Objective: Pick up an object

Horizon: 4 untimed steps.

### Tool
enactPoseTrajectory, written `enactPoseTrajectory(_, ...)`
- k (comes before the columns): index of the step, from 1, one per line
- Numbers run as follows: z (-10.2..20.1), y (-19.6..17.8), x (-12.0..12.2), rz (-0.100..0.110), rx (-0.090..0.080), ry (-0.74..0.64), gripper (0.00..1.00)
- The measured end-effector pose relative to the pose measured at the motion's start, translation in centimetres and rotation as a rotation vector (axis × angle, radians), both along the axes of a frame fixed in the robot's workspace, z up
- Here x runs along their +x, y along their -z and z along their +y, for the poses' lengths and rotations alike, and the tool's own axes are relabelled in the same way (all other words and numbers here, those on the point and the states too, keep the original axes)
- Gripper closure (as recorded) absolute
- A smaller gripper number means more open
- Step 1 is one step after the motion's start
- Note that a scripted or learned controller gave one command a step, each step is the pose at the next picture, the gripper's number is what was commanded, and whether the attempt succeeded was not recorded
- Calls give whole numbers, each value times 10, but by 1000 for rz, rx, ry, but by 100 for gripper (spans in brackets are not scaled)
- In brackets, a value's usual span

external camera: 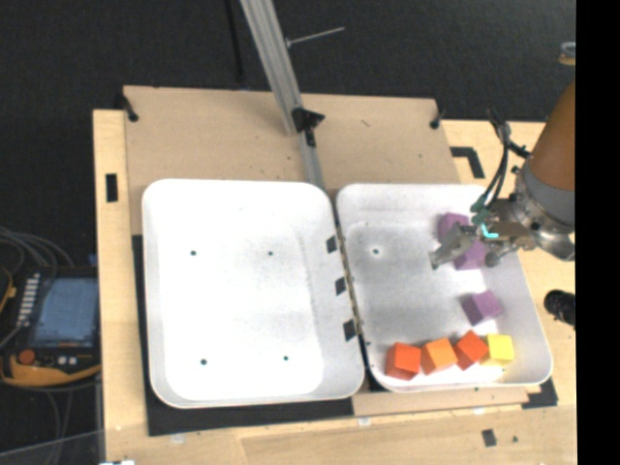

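Observation:
My gripper [472, 250] hangs low over the upper right part of the right bin [387, 289]. It is open, and its grey fingers [446, 254] stand on either side of a purple block [471, 258] that lies on the bin floor. More purple [451, 227] shows just behind the gripper; I cannot tell whether it belongs to the same block. A second purple block [481, 306] lies nearer the front, apart from the gripper.
Along the right bin's front wall sit a red block [404, 359], an orange block [440, 354], another red block [472, 347] and a yellow block [500, 347]. The left bin [242, 289] adjoins on the left. A metal post [281, 66] rises behind the bins.

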State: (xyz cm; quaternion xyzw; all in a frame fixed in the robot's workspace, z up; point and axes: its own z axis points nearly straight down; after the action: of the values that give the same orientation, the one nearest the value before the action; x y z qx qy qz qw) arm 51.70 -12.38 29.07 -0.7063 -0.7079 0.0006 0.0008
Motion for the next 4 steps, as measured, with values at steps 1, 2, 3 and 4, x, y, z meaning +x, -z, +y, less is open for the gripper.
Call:
enactPoseTrajectory(1, 0, -2, 1, -5, -1, 3, 0)
enactPoseTrajectory(2, 1, 40, -2, 0, -1, 3, 0)
enactPoseTrajectory(3, -6, 96, 6, 2, -1, 3, 0)
enactPoseTrajectory(4, -11, 143, -2, 3, -1, 4, 0)
